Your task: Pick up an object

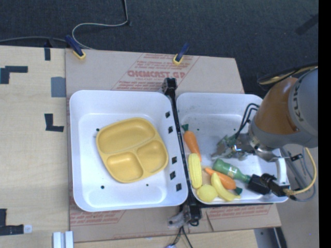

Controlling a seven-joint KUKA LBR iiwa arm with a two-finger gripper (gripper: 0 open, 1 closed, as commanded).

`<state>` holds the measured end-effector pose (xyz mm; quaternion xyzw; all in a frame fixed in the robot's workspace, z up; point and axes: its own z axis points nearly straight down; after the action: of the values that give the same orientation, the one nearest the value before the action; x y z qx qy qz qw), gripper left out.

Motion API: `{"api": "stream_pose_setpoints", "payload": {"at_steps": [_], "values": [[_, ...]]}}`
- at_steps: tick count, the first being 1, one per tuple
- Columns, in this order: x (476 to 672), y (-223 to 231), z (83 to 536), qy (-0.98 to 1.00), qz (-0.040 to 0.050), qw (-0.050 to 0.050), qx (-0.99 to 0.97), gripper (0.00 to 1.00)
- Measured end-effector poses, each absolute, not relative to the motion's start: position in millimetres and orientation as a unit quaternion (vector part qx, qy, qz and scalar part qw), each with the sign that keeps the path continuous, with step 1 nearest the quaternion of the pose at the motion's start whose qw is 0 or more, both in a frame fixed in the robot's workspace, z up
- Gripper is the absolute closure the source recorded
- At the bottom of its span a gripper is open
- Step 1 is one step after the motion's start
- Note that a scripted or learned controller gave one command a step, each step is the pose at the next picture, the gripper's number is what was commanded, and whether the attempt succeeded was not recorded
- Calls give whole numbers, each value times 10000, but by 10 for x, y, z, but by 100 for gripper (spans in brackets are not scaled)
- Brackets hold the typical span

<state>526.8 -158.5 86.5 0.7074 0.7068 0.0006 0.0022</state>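
Green bottle (pixel 231 169), glossy and slim, lies slanted.

robotics lab, white bins (pixel 124 103) on clamped cardboard (pixel 147 71), tape marks (pixel 15 72), trailing cable (pixel 98 27)

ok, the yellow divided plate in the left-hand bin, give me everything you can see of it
The yellow plate looks like smooth moulded plastic: a rounded rectangle with a raised rim and ridges splitting it into three wells, one large on the far side and two smaller on the near side. It lies flat, right side up, turned askew to the walls of the left-hand bin, near the middle of its floor. It touches the floor alone, apart from every wall.
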Motion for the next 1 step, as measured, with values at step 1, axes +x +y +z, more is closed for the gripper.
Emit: {"api": "stream_pose_setpoints", "payload": {"at_steps": [1], "values": [[4862,-1366,867,7070,20,42,7072,0]]}}
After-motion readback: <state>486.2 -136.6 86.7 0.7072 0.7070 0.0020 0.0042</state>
